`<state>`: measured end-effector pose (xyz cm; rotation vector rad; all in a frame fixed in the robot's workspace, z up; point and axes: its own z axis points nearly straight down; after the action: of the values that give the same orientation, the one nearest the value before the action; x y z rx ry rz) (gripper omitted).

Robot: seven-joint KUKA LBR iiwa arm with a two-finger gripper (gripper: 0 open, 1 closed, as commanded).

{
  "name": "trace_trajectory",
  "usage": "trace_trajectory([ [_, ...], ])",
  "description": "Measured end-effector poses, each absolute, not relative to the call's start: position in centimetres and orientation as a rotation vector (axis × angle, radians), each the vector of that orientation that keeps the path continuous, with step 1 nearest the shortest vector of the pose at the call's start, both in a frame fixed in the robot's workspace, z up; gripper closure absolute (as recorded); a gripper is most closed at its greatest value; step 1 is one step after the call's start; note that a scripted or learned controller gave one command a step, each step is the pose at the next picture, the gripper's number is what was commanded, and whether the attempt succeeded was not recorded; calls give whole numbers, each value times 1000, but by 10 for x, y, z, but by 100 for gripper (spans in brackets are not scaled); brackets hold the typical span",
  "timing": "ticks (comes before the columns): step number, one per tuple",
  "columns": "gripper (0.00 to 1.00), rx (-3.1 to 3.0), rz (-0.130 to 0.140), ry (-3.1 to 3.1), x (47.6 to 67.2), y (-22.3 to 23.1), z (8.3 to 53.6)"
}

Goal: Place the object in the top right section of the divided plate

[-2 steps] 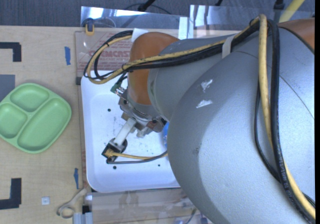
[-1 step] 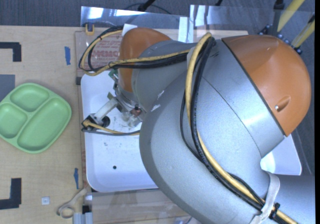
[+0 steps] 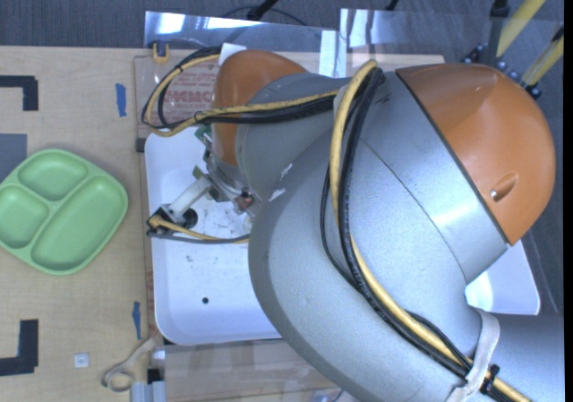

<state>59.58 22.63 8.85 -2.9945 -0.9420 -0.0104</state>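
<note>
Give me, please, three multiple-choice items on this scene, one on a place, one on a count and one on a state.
1. Where does the green divided plate lie?
A. on the wooden bench left of the white bin
B. inside the white bin
C. on top of the arm

2. How many sections does the plate have?
A. two
B. three
C. five

3. How do the plate's sections stand?
A. all heaped with objects
B. one holds a cup
C. all bare

Key: 1 A, the plate rests on the wooden bench, apart from the white bin that the arm reaches over. 2 B, two small sections sit at its upper left and one long section runs along its lower right. 3 C, plain green surface shows in each, so the placing is not yet done.
</note>
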Motion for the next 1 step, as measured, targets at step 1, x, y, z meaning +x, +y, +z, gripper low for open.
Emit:
trace_trajectory([
  [1, 0, -3103, -12, -473, 583, 225, 88],
])
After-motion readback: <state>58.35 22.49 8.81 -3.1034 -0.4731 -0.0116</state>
